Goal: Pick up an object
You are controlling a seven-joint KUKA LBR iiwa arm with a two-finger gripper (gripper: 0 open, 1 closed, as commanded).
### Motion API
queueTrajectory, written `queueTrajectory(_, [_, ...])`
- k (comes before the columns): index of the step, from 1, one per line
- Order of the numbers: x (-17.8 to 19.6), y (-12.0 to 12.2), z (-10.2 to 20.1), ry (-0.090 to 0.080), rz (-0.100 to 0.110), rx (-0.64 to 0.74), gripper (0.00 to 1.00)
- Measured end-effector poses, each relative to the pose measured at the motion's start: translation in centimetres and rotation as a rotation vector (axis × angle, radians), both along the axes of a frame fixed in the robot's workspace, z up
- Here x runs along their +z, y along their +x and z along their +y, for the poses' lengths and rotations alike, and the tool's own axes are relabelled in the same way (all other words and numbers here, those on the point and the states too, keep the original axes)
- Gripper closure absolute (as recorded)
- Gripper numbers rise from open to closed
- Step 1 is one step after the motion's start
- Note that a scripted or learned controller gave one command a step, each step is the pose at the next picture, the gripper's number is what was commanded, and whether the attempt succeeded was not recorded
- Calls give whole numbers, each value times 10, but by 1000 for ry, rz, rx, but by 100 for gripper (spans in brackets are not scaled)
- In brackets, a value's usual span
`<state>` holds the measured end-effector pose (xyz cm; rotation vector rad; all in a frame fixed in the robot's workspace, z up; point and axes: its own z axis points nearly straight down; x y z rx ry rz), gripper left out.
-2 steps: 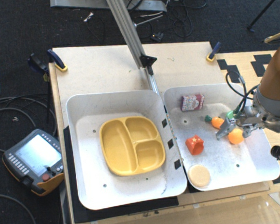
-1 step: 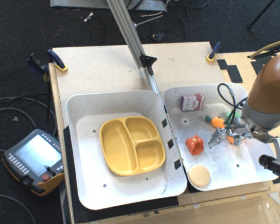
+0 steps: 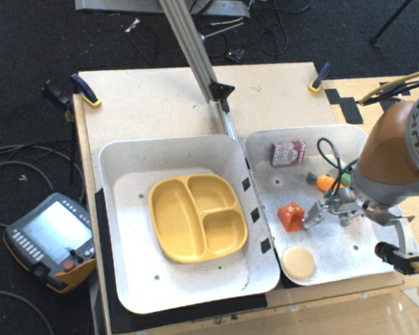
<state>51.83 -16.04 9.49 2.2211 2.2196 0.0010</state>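
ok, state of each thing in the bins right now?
yellow divided plate: upright in left bin, nothing in it
red piece: loose on right bin floor, beside the gripper
pink carton: lying flat, far side
toy carrot: lying near the arm
cream disc: flat, near edge

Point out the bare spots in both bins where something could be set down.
Left bin: only a bare margin around the yellow tray, widest at its near-left corner. Right bin: bare floor right of the cream disc, along the near wall. It is crowded around the hand, red block, carrot and pink carton.
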Motion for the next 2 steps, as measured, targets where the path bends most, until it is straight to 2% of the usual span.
queueTrajectory(1, [11, 1, 0, 0, -2, 1, 100])
queueTrajectory(2, [54, 0, 5, -1, -3, 3, 100])
